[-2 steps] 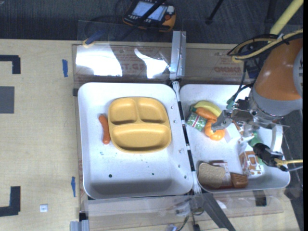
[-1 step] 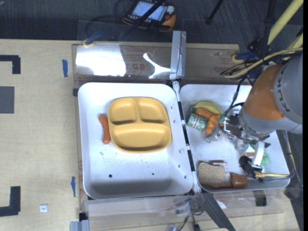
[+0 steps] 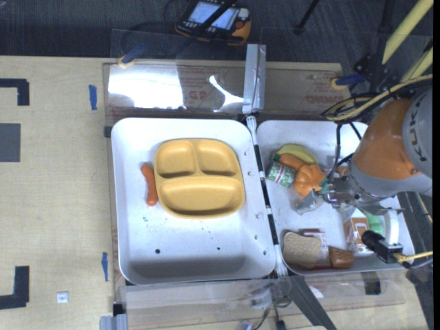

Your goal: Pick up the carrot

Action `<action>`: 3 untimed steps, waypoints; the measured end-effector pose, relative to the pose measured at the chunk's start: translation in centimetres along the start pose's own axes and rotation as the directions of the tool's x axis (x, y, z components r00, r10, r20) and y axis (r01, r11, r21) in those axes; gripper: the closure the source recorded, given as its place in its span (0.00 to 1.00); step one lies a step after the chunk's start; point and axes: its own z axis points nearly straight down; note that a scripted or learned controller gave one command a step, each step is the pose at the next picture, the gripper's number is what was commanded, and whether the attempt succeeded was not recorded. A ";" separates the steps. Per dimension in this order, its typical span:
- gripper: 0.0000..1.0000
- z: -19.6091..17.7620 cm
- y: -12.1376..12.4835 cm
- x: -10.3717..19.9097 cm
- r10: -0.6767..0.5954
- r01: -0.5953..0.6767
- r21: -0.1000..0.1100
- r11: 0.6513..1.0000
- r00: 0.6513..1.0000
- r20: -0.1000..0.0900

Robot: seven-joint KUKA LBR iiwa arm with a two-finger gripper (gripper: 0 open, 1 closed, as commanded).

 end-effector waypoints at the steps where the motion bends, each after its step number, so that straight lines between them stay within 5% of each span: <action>1: 0.00 0.1 7.2 2.6 0.165 -0.165 0.000 0.986 0.986 0.002; 2: 1.00 -0.8 7.3 2.7 0.163 -0.163 0.001 0.987 0.987 0.003; 3: 1.00 -9.9 12.1 7.2 0.066 -0.066 0.002 0.998 0.998 0.014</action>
